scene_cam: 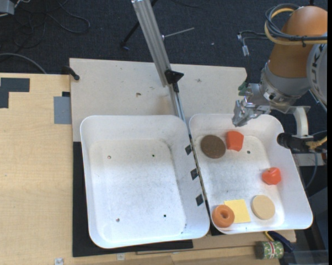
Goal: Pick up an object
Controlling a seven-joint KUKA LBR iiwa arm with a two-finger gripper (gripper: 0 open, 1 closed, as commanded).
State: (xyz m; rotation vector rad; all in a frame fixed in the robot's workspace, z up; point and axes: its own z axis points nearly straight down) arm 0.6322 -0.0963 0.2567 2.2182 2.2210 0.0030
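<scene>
Right white bin (290, 164): orange cup (235, 141) just below tool (242, 116).

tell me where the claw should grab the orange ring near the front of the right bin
Probably from straight above, pinching across one side of the orange ring, one finger in its hole and one outside. It lies flat with the hole facing up. Its far rim looks the freer side: the yellow square touches its right, and the bin wall crowds its left and front.
</scene>
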